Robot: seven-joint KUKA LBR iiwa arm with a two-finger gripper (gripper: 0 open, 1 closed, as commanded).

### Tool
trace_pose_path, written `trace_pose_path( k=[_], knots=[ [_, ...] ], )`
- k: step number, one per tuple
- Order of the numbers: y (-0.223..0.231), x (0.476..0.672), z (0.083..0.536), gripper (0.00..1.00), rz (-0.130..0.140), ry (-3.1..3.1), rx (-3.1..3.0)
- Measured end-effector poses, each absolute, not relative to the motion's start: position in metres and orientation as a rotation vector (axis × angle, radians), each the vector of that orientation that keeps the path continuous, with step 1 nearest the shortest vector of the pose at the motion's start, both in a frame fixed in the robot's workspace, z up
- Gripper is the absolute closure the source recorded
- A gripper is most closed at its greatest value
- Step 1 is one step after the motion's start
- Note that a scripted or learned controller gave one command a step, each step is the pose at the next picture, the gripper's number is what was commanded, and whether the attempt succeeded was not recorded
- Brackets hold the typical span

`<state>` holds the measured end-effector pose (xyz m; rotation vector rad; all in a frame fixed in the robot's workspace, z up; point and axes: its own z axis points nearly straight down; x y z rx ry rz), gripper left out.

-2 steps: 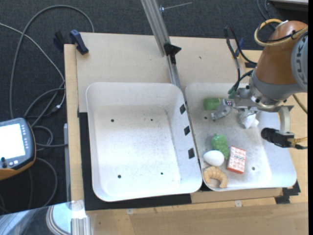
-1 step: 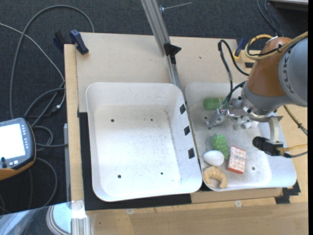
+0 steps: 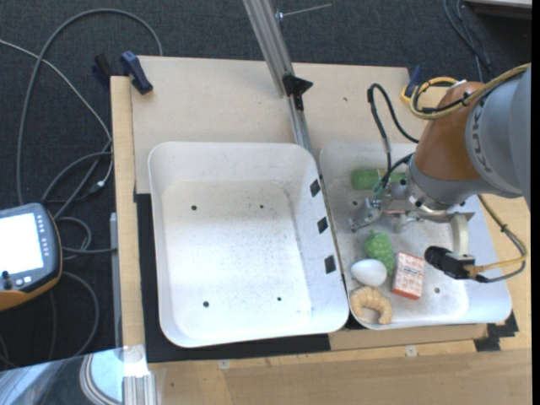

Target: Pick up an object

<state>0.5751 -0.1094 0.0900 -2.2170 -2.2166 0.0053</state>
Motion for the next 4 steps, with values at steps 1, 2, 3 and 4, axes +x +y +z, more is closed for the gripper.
trace_pose_path(
  k=[1, 2, 3, 4],
  knots=[
    [-0.109, 0.577, 0.104, 1.0, -0.002, -2.22, -2.22],
    [-0.104, 0.585, 0.151, 1.0, -0.006, -2.227, -2.222],
    [-0.108, 0.588, 0.195, 1.0, -0.006, -2.227, -2.223],
    [-0.098, 0.589, 0.247, 1.0, -0.007, -2.229, -2.222]
  ],
)
